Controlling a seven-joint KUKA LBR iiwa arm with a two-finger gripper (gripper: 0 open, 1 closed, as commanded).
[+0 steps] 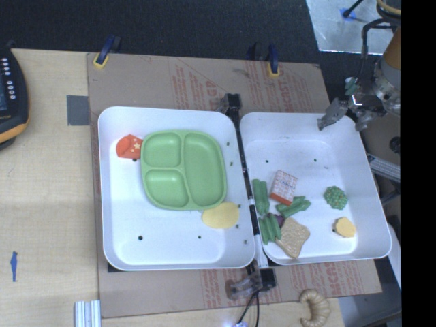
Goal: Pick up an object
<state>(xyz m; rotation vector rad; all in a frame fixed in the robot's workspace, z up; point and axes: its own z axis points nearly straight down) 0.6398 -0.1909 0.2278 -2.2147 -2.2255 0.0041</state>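
Hovering over the right bin's (381, 251) far right corner, the gripper (344, 113) is seen with jaws apart, holding nothing. The broccoli floret (334, 197), near the right edge, is judged light, stiff and bumpy; its sides should be pinched.

The robot's gripper (344, 113) is a small metal assembly in grey and silver, ending in dark, angular finger pieces (330, 118) with a lighter, shiny bracket between them. Behind it, toward the right of the scene, the wrist (387, 80) is a pale grey rounded housing with a strip of orange at its far upper edge. A thin black cable (368, 33) loops up and away from the wrist, and a greenish spot sits on the metal near the gripper's base.
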